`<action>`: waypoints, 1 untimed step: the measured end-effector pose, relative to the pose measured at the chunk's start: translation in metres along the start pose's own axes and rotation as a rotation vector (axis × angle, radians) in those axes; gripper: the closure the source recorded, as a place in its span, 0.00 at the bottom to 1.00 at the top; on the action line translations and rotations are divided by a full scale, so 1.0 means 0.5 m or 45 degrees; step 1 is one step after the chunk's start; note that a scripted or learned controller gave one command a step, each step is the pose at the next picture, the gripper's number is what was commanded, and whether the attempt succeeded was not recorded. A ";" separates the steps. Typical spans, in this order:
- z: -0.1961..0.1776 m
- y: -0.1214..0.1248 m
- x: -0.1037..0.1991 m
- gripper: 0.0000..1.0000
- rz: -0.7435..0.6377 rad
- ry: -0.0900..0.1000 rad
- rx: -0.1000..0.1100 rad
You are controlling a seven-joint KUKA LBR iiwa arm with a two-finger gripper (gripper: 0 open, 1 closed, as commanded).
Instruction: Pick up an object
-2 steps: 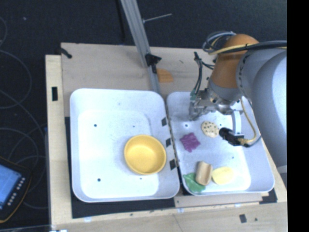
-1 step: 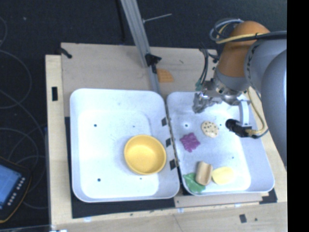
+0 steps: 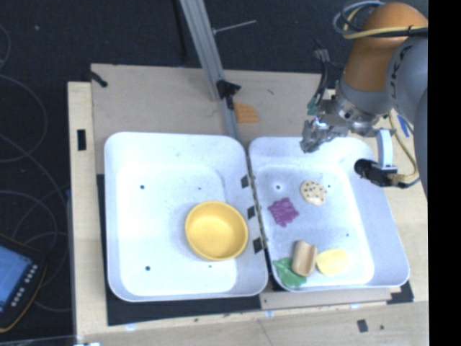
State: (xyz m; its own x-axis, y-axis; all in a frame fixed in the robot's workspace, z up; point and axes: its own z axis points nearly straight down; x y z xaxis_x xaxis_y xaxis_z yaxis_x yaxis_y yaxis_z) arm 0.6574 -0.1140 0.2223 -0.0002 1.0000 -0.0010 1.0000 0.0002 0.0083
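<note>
Below the pincer (image 3: 311,141), whose opening I cannot tell, a spotted cookie (image 3: 312,192) lies mid right bin (image 3: 374,215), probably light, stiff and flat, best pinched across its edges.

You have a pale wooden bench (image 3: 158,99) carrying two shallow white bins side by side: the left bin (image 3: 126,193) and the right bin (image 3: 374,215), their inner edges touching.

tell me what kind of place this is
Probably a robot grasping lab: a bench bears two white bins, one holding a yellow bowl, the other small toys, with the arm reaching in and loose cables on the dark floor.
</note>
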 end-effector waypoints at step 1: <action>-0.054 0.003 -0.002 1.00 -0.003 0.001 0.004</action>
State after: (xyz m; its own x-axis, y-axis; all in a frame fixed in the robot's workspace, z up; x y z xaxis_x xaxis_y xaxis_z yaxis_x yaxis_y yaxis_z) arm 0.6585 -0.1151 0.2495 -0.0022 1.0000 -0.0001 1.0000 0.0022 0.0051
